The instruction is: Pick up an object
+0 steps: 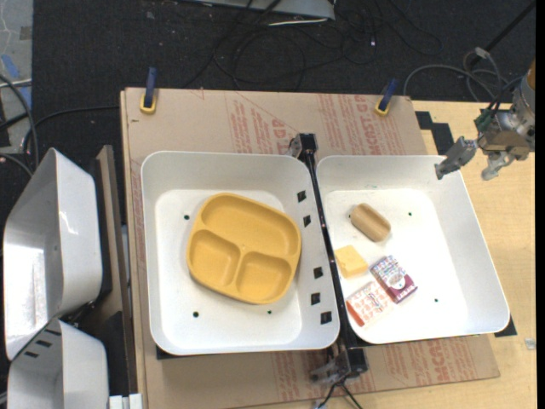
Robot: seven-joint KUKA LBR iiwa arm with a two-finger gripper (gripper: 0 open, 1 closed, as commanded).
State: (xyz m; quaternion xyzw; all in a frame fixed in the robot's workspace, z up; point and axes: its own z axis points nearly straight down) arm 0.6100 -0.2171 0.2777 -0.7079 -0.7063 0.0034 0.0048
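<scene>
While the grey two-finger gripper (471, 162) hangs over the right white bin's (477, 262) far right corner, its jaws spread wide and hold nothing. Nearest the camera, well below and left of the jaws, lie a red-and-white flat packet (367, 302) and a small purple-and-white printed packet (393, 278), then a yellow square block (351, 261). Farther back, closer to the jaws, rests a tan rounded bread-like lump (370, 221). Far left sits a yellow compartment plastic tray (243, 247).
</scene>
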